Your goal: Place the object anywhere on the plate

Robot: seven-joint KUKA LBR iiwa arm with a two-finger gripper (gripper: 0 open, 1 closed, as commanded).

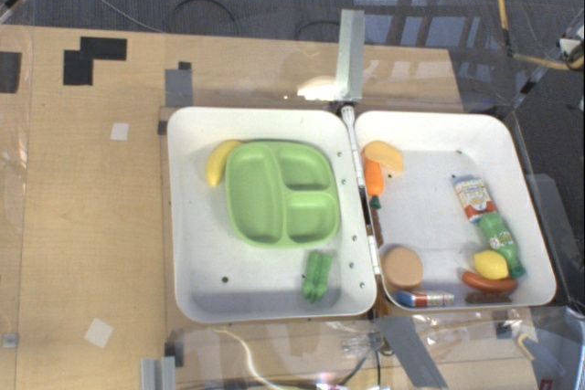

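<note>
We see two white bins side by side on the wooden bench [82, 224]. In the left bin [187, 233] lies the green plate [279, 194], which has three compartments: one long at its left side and two smaller at its right side. A yellow banana [218, 162] lies in this bin at the far left corner of the plate, touching the plate's rim or just beside it; we cannot tell which. A small green object [317, 275] lies on the bin floor just beside the near edge of the plate, a little to the right.

The other toy foods are in the right bin [430, 215], well apart from the plate. Near the wall between the bins we see an orange carrot [374, 178] and, touching its far end, a pale orange piece [384, 155]. In the near left corner there is a round tan bun [402, 268], with a thin blue, white and red tube [425, 298] just in front of it. Along the right side lie a white packet [472, 196], a green bottle [500, 240], a yellow lemon [491, 265] and a red sausage [489, 283], close together.

Which of these objects is the one for the plate, we cannot tell. About the gripper, whether it is released or clenched, we cannot tell either.
</note>
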